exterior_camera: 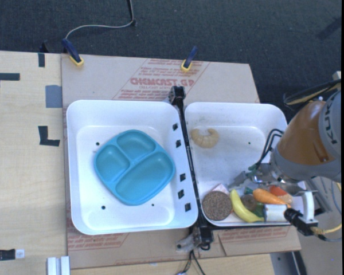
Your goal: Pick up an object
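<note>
Lower right of frame, your gripper (253, 179) hangs over the carrot (269, 196) & banana (243, 206) pile; can't tell its grip state (nothing visibly lifted), so pick's pending.

We see cardboard sheet (155, 80) under the bins, w/ two clamps: one at its top-left corner (73, 52), one mid top edge (189, 59).

In the right bin's near corner lie a yellow banana (244, 207), a brown round patty (217, 205) and an orange carrot (268, 196) — close together; a tan croissant (204, 137) lies apart.
</note>
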`<state>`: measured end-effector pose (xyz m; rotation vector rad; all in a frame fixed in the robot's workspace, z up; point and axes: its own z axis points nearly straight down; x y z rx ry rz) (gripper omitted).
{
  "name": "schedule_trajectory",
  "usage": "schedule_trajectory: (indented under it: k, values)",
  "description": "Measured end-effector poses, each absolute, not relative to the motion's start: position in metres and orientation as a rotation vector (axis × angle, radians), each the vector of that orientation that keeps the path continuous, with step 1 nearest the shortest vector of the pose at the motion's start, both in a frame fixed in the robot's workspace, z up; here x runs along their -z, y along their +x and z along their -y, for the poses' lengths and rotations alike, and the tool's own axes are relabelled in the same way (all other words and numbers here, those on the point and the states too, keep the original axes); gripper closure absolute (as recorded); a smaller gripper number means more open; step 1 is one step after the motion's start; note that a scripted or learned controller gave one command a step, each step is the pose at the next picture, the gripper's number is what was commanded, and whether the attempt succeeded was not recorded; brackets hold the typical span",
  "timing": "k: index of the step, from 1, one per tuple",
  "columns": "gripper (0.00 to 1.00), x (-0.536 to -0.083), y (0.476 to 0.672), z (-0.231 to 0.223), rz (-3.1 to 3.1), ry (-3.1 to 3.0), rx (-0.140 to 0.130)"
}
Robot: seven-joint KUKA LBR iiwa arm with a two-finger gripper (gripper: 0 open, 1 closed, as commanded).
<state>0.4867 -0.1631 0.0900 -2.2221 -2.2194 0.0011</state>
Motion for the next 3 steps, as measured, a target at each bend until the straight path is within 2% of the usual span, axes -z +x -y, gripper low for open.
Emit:
schedule_trajectory:
  k: [1, 2, 3]
  values:
    - [0.00, -0.184, 0.522, 0.092, 2.224, -2.219, 0.001]
    - [0.00, -0.179, 0.622, 0.100, 2.223, -2.220, -0.002]
    - [0.00, -0.087, 0.640, 0.160, 2.226, -2.225, 0.000]
